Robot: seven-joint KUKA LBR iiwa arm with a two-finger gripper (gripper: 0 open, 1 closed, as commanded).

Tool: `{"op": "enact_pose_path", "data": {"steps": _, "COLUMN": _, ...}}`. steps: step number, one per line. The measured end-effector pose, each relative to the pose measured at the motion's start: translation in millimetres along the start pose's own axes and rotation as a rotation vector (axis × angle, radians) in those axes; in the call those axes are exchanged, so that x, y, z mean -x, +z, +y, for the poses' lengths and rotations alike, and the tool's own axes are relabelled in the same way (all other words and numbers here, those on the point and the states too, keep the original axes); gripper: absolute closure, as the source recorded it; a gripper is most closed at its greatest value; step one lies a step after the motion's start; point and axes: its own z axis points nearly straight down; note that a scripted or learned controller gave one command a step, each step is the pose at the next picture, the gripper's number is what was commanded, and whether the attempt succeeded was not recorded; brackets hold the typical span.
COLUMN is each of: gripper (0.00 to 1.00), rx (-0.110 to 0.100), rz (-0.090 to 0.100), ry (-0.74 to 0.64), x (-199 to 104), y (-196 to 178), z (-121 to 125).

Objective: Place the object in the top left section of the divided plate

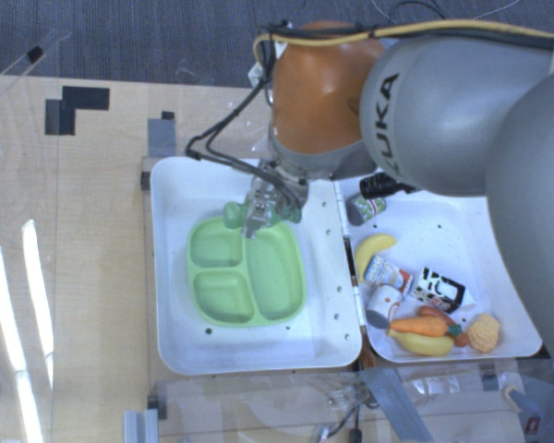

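Fingers (261,212) at the divided plate's (277,280) top rim (left bin (171,275)).

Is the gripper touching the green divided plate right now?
Cannot tell. In the camera view the gripper overlaps the divided plate's upper rim, but the slanted look-down hides any height gap between them.

The jaws (261,212) hover over the green divided plate's (282,280) upper rim.

light green divided plate (247,272), white bins (171,275), perhaps green object (233,215)
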Motion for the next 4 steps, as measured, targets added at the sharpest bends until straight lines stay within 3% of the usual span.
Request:
{"op": "enact_pose_path", "data": {"steps": 1, "gripper": 1.0, "rx": -0.001, "rz": -0.001, "ry": -0.08, "x": -57, "y": -55, "z": -65}}
{"op": "enact_pose_path", "data": {"steps": 2, "gripper": 1.0, "rx": 0.001, "rz": 0.0, "ry": -0.35, "x": -27, "y": -42, "z": 8}}
{"op": "enact_pose_path", "data": {"steps": 3, "gripper": 0.0, "rx": 0.001, "rz": -0.001, "ry": -0.348, "x": -27, "y": -42, "z": 8}}
{"op": "enact_pose_path", "data": {"steps": 4, "gripper": 0.0, "rx": -0.001, "rz": 0.004, "ry": -0.486, "x": -89, "y": 49, "z": -23}}
